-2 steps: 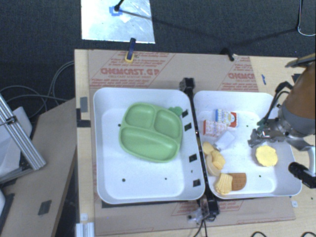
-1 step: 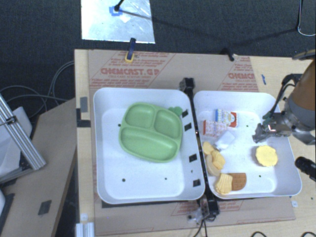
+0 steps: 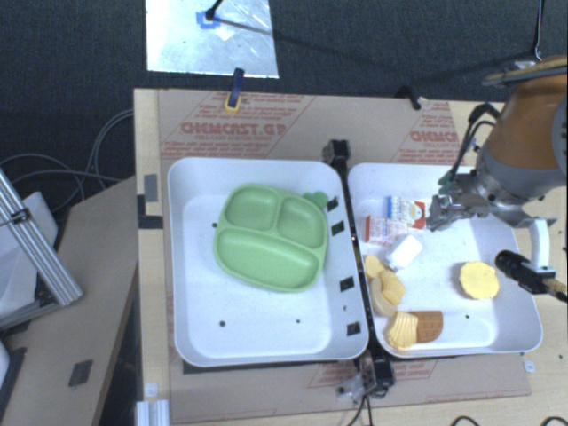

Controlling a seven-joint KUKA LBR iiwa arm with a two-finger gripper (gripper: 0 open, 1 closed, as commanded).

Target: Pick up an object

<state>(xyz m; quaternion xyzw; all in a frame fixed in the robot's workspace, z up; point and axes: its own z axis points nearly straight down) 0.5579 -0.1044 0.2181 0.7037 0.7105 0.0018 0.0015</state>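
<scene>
The gripper [image 3: 441, 213], finger state unclear, hovers in the right bin [image 3: 515, 331]; it should center over 1 item, the red-and-white packet [image 3: 395, 218].

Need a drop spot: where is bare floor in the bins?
Left bin: bare strips around the green plate, widest along the near edge. Right bin: bare between white block and yellow round. Crowded near the divider, among the food pieces.

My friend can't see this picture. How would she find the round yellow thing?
Look in the right bin, the one without the green plate. Near its right side lies the round yellow thing, alone on bare white. The other yellow pieces huddle together by the left wall.
</scene>
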